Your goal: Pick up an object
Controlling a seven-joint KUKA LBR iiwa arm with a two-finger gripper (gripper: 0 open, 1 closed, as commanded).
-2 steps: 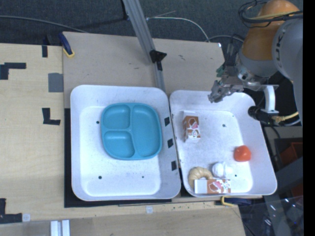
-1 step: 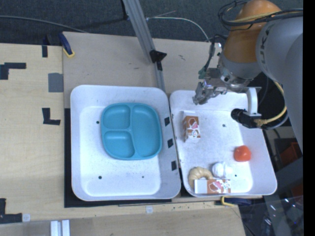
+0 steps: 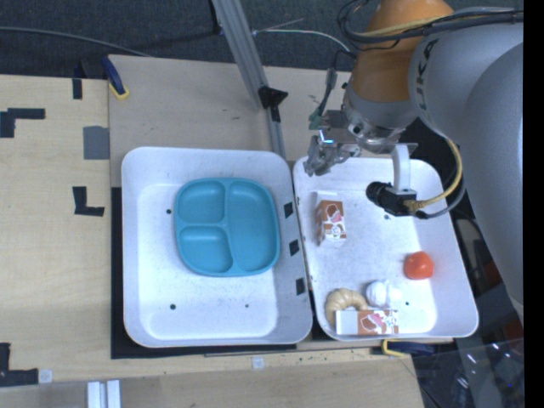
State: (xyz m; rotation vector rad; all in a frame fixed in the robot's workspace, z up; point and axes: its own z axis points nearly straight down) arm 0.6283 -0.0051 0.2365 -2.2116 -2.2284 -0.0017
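The gripper hangs over the far left corner of the right bin, at about 11 o'clock from that bin's middle. Its fingers are dark and small here, and I cannot tell if they stand wide or narrow; nothing is seen between them.

Just below the gripper, toward 6 o'clock, a small carton with a red and white picture lies on the bin floor, apart from the fingers. At 4 o'clock from this carton sits a red-orange ball-like fruit, maybe a tomato. Near the front wall of the bin, at 6 o'clock from the middle, three things lie close together: a croissant, a small white round object just beside it, and a flat box with a red picture touching the croissant's lower side.

The left bin carries a turquoise divided plate with three compartments, at 12 o'clock from that bin's middle. A grey metal pole goes up toward 11 o'clock behind the bins
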